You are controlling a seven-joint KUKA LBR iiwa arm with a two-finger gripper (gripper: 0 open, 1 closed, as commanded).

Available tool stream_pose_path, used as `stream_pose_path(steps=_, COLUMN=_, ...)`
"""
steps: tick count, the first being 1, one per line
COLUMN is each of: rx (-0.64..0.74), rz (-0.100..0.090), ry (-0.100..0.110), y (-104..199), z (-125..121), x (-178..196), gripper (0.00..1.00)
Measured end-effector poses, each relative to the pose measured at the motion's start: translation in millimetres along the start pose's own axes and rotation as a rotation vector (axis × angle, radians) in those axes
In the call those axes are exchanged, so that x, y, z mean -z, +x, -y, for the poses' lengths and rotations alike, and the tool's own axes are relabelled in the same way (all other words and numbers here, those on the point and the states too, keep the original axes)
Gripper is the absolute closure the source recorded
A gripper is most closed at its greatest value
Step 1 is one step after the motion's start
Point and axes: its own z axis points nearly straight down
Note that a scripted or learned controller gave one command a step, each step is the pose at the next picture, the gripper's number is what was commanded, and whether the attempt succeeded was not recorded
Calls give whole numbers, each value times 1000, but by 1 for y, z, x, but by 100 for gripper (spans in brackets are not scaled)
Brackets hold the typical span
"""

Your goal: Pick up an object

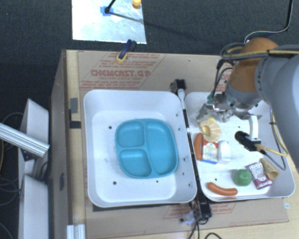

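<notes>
Two white bins are sitting on the surface. I am hovering my gripper [213, 111] above the ridged yellow toy [212, 129], likely light and stiff; its edges are offering hold. I cannot tell my fingers' state.

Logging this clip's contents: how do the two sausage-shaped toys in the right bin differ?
The orange-red sausage beside the bin divider lies lengthwise along the divider, nearly vertical in the camera view; the orange sausage at the bin's near edge lies nearly crosswise. The first touches a small white carton; the second lies apart, just left of a green ball. Both are slim, rounded and in the right white bin.
</notes>
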Motion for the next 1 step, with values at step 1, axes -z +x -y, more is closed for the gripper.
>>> stream_pose_path(steps=1, rx=1, rz=0, ry=-2, y=0, z=-1, x=11, gripper=100)
